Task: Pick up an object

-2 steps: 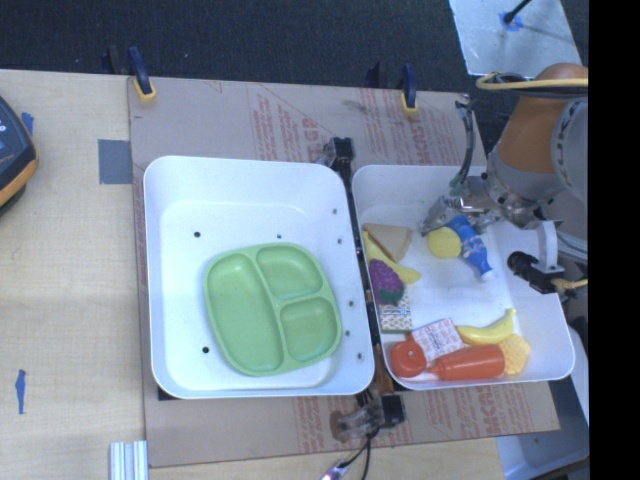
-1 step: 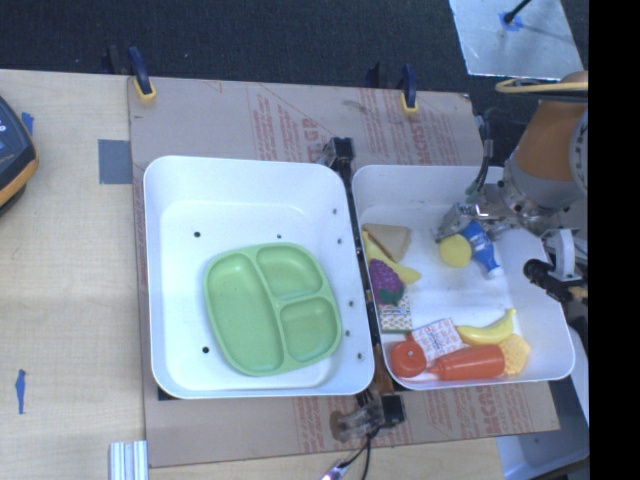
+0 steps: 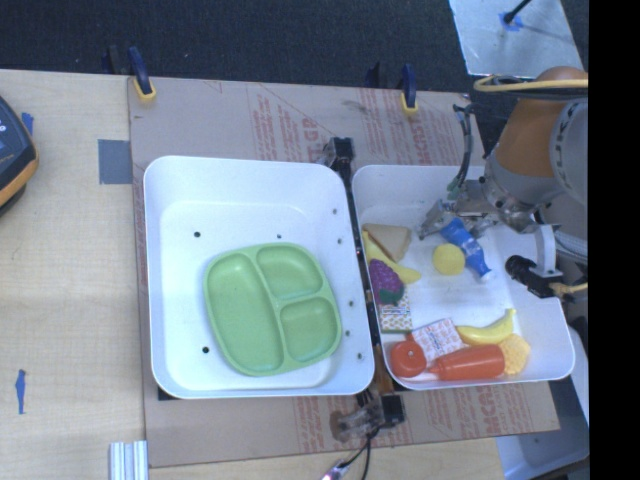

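Note:
My gripper (image 3: 458,218) hangs low over the back of the right bin (image 3: 545,368), at the end of the grey arm with its orange band (image 3: 525,133). A small blue bottle (image 3: 470,251) lies slanted directly under and in front of it, its upper end touching or very near the gripper. A yellow ball (image 3: 449,259) sits just left of the bottle. I cannot make out whether anything is gripped.
The right bin also holds a bread wedge (image 3: 388,240), purple grapes (image 3: 386,281), a banana (image 3: 487,330), a red tomato (image 3: 405,359), a red sausage (image 3: 468,364) and a white-and-red packet (image 3: 437,339). The left bin (image 3: 170,198) holds a green divided plate (image 3: 273,308).

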Robot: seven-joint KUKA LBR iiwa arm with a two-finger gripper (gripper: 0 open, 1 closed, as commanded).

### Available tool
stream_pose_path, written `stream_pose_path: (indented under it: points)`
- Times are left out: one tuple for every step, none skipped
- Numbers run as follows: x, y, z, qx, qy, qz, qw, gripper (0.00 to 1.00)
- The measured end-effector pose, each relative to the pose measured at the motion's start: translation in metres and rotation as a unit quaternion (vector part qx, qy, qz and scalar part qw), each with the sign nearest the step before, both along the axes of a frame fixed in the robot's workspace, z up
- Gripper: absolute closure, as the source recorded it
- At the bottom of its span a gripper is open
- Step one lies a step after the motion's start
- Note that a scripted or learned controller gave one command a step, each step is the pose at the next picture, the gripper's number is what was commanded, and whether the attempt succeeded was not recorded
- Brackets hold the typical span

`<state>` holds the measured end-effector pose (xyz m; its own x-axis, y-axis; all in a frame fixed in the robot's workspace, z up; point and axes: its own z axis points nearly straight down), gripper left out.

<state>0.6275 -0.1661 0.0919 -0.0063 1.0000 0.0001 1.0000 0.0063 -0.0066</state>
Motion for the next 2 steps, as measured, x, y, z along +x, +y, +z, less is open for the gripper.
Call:
stream_pose_path:
  points:
    - [-0.046,-0.009,0.000,-0.0005,-0.001,-0.001,1.0000,0.00]
    - [-0.046,-0.010,0.010,-0.0011,-0.001,0.001,1.0000,1.00]
